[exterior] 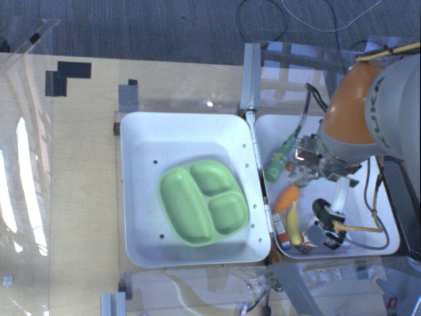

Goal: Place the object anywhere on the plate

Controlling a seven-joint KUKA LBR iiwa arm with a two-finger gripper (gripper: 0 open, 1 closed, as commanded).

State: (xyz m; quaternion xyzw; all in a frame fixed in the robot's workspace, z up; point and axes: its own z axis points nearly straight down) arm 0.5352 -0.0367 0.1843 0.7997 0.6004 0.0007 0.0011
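Green three-compartment plastic plate (202, 201) lies in left shallow white bin (141, 137). Right shallow white bin (263, 131) sits just beside it, w/ green bottle (278, 158), orange carrot (287, 198), yellow banana (293, 224) along its left side.

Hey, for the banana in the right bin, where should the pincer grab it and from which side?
Probably around the middle of the banana, coming straight down from above. It lies flat and lengthwise near the bin's left wall, with a carrot at its upper end and a small bottle along its left. Closing across its narrow width looks safest, though the left side is tight.
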